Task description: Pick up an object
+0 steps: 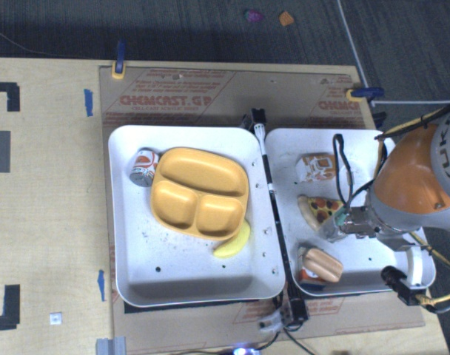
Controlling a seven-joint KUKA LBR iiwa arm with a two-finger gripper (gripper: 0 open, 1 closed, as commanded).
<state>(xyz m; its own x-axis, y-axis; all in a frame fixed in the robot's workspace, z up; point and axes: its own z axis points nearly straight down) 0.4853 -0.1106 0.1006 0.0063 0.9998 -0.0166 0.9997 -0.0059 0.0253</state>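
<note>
Grey arm [414, 198] enters from right edge, orange band bulging above wrist. Wrist angled down and leftward. Gripper [336, 224] low at arm's left end, tip pointing left. Black cable loops up from wrist area and back down. Fingers too blurred and small to read.

Yellow tray [199, 191] crowds left bin [129, 257]; corners stay passable.

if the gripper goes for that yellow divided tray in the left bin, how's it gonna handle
The yellow divided tray looks like rigid moulded plastic, so it should keep its shape. It is broad and smoothly rounded, so two fingers may slip off. It lies against the banana and near the can, so pushing it would probably shift them.
</note>
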